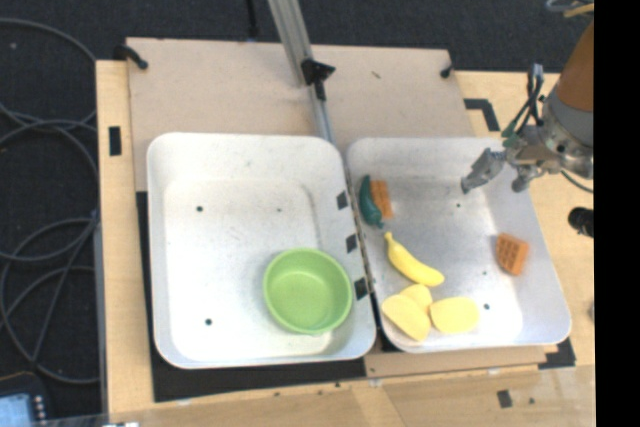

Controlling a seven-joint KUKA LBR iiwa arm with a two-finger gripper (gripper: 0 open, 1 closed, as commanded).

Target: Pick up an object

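Observation:
The right bin (440, 155) holds several small objects. A teal and orange toy (374, 200) lies against its left wall, and a yellow banana (412, 262) rests below that. Two yellow lumps (407, 312) (454, 315) sit at the bin's front edge. An orange block (512, 254) lies near the right wall. My gripper (498, 177) hangs over the upper right part of this bin, above and slightly left of the orange block. Its fingers (478, 173) are spread open with nothing between them.
A green bowl (308, 290) stands in the front right corner of the left bin (200, 175). A slanted aluminium post (285, 5) rises from the bench behind the bins. Black cables (40, 215) lie on the floor to the left.

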